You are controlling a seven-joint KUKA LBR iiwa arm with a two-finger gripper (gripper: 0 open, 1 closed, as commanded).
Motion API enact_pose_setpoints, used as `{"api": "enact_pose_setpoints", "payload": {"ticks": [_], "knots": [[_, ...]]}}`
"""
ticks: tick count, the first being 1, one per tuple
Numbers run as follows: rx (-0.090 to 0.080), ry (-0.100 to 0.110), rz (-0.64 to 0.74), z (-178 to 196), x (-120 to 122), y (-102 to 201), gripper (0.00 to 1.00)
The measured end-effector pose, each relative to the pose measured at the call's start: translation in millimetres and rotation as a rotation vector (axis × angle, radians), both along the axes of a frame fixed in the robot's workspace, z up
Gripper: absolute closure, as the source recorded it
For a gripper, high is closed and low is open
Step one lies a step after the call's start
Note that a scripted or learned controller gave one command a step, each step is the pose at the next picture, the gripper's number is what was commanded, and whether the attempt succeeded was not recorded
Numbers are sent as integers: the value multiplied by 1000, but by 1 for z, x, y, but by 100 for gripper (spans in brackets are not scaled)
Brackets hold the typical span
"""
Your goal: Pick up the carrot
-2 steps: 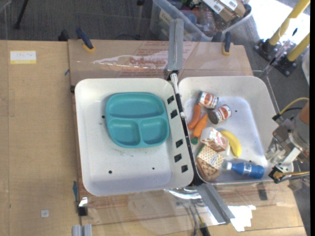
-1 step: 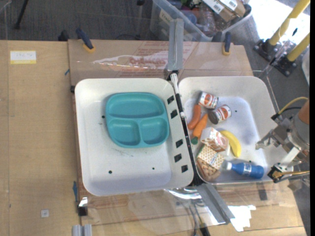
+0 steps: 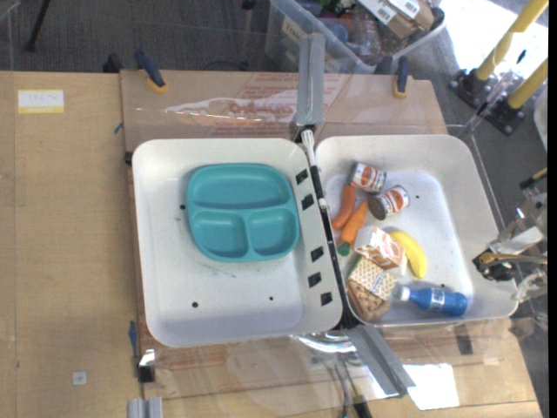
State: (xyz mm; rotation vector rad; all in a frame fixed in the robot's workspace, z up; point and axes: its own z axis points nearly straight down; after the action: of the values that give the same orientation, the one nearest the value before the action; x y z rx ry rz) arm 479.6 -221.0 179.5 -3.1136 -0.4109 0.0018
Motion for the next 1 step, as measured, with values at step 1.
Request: {"api": "enact_pose_setpoints", "payload": {"ticks": [1], "knots": [[0, 0, 0, 0, 0, 0, 0]]}}
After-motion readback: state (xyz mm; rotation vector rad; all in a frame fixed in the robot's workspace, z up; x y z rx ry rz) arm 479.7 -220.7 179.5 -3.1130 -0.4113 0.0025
